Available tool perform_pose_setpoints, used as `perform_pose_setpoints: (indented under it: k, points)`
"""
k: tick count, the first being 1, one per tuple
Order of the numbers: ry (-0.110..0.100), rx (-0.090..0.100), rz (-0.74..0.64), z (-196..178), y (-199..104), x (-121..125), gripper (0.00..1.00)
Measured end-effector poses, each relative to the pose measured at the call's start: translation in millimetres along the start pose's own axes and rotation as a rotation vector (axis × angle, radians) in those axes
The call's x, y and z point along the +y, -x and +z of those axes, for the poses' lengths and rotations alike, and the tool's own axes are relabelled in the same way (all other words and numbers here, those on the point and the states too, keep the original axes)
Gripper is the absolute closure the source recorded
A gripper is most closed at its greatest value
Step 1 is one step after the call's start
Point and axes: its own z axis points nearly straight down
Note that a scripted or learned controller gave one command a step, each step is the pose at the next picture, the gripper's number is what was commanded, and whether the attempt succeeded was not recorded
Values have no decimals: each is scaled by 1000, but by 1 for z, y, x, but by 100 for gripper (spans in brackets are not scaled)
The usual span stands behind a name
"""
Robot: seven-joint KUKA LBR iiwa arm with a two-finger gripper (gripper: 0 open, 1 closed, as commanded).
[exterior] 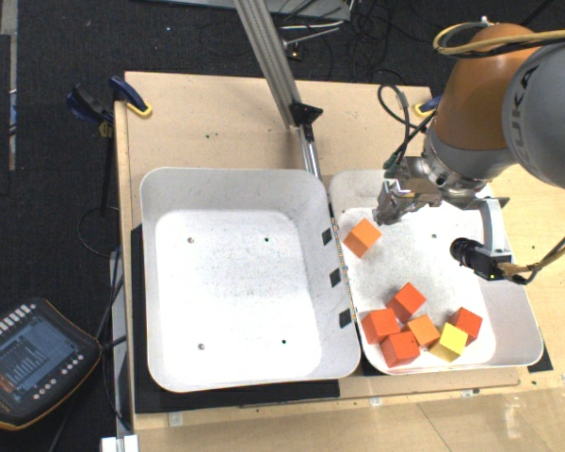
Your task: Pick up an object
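Observation:
An orange cube [362, 237] lies alone near the left wall of the right bin [508, 337], in its upper half. My gripper [388, 210] hangs just above and to the right of this cube, close to it, below the grey and orange wrist. The view does not show whether the cube touches the gripper. A cluster of cubes sits at the bin's front: a red cube [410, 299], a second red cube [379, 324], a third red one [400, 347], an orange one [423, 330], a yellow one [449, 342] and another red one [467, 323].
The left bin [160, 252] stands beside the right one, their walls meeting at the middle. A slanted metal pole [268, 50] crosses the back of the bench. A black fitting [476, 255] juts over the right bin. A pendant [28, 356] lies off the bench at lower left.

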Motion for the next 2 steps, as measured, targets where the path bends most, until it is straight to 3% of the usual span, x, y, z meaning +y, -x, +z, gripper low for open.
perform_pose_setpoints:
  k: [2]
  points:
    - [-4,1,-1,12,-111,0,100]
